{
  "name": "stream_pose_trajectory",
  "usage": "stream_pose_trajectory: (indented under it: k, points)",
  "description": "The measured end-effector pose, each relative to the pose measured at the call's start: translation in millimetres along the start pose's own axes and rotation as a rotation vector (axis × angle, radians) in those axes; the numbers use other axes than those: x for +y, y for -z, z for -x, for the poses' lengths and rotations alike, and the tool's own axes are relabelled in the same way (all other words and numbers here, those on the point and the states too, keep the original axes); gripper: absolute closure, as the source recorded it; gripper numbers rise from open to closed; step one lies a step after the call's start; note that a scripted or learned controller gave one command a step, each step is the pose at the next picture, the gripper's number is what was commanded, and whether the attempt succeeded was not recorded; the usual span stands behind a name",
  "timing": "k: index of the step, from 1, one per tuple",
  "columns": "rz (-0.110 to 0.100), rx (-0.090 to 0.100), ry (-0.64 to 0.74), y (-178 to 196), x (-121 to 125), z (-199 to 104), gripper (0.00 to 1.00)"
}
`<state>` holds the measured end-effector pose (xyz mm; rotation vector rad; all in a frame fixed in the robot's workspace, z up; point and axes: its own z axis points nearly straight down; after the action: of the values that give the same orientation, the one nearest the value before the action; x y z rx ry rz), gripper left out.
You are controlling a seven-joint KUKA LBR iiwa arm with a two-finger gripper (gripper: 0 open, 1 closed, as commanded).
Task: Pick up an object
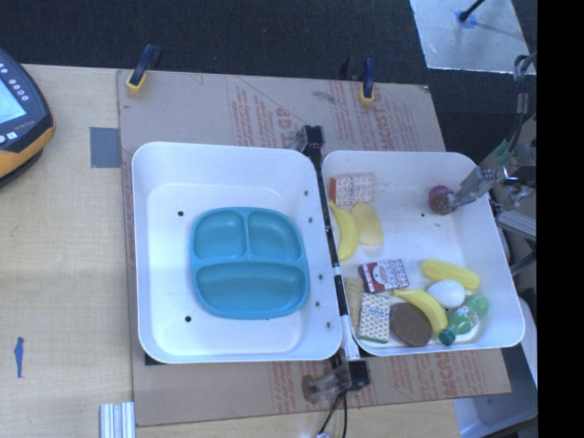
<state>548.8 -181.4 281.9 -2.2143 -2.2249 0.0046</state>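
Two shallow white plastic bins sit side by side on a brown cardboard sheet; the left bin (144, 245) holds one glossy blue plastic plate (248, 263) with three compartments, lying flat at its centre.

The right bin (411, 159) holds the loose toy food. The grey metal gripper (474, 188) enters at that bin's far right edge, partly cut off by the frame; its tip lies just beside a small dark purple round object (441, 199), and contact cannot be confirmed; whether the gripper is spread or pressed together cannot be told.

Along the bin's left wall: an orange-and-white carton (352, 190); a curved yellow piece (347, 235). Clustered at the near right corner: a smooth white egg (446, 293); a yellow corn cob (449, 273); a flat brown disc (411, 324); a green item (464, 318), too small to identify.
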Motion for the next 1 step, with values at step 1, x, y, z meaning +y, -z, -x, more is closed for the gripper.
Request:
stream_pose_trajectory:
  k: [1]
  points:
    - [-0.01, 0.003, 0.0, -192.2, 15.7, 23.0, 0.0]
